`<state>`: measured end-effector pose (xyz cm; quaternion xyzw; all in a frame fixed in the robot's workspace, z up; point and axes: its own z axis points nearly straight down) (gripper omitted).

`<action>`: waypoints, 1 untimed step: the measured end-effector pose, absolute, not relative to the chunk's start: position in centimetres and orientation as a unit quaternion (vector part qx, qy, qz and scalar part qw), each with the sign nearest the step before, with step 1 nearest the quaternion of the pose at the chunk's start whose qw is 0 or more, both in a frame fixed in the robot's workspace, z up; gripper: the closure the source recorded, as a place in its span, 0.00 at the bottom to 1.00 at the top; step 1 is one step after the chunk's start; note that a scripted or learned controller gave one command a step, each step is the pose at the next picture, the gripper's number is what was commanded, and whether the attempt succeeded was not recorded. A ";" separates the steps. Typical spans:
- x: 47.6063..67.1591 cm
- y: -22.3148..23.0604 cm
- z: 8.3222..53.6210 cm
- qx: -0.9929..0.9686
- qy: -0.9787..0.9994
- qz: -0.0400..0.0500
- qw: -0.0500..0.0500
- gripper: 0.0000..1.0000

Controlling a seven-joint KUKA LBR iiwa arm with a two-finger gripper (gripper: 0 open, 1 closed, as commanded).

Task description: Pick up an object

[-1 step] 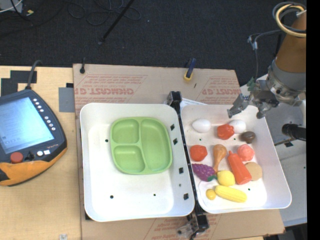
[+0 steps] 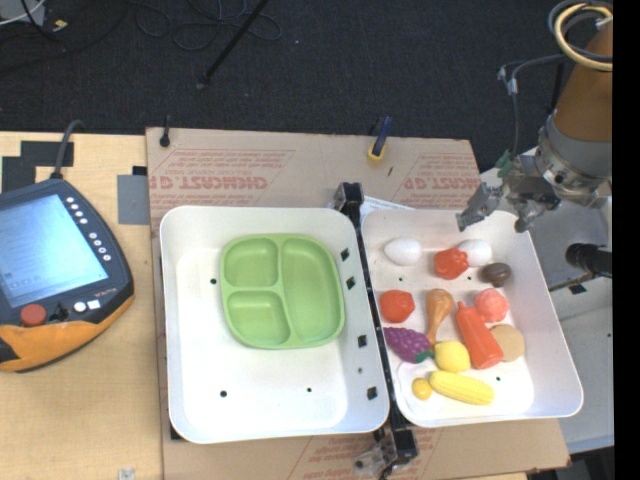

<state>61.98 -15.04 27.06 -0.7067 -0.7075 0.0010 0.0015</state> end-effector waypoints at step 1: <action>62.0 -14.9 22.8 -0.706 -0.708 0.002 0.002 0.00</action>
